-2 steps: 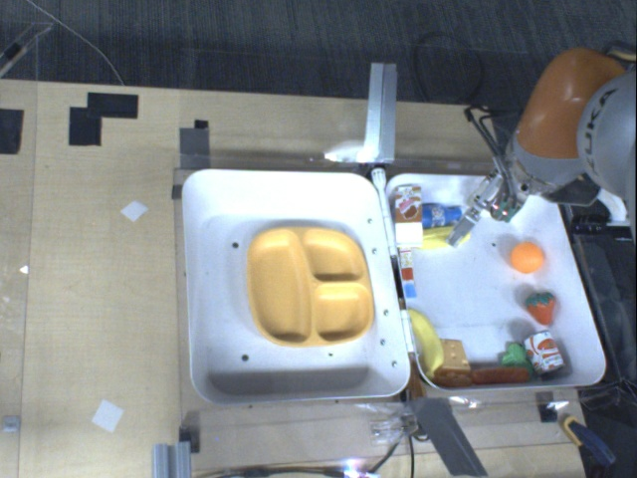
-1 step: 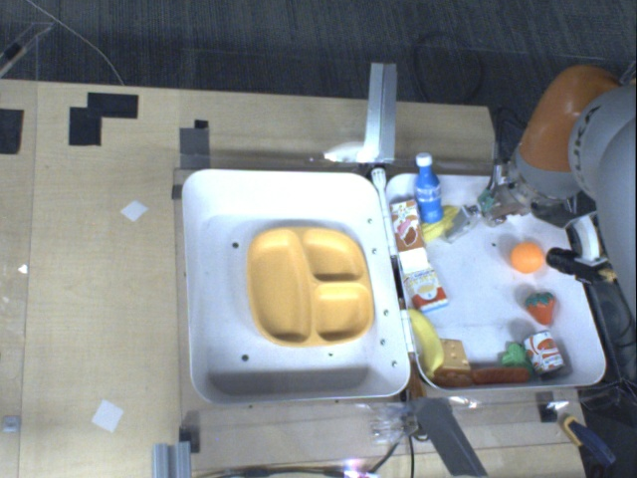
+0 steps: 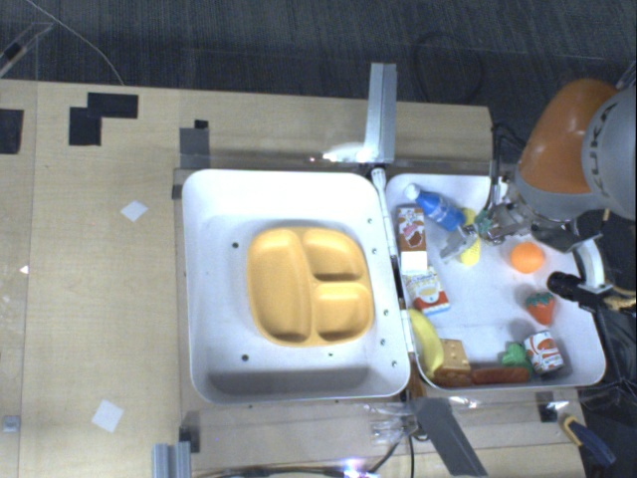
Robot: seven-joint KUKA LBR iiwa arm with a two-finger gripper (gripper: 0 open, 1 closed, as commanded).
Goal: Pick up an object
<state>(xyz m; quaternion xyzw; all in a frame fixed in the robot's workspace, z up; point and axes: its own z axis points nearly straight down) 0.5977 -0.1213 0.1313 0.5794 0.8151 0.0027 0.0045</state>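
The gripper (image 3: 485,225) hangs low over the right bin (image 3: 587,366), near its far edge, beside a blue bottle (image 3: 436,207) and a yellow object (image 3: 468,252); whether its fingers are spread cannot be told. A yellow divided tray (image 3: 307,285) lies in the left bin (image 3: 214,267).

A pale wood-grain desk (image 3: 90,297) fills the left and middle of the frame, with black rectangular marks (image 3: 100,116) at its upper left and small pale squares (image 3: 133,210) scattered across its left side. Along the top runs dark grey carpeted floor (image 3: 299,18), crossed by thin cables (image 3: 60,23). A metal bracket (image 3: 382,108) stands at upper centre.
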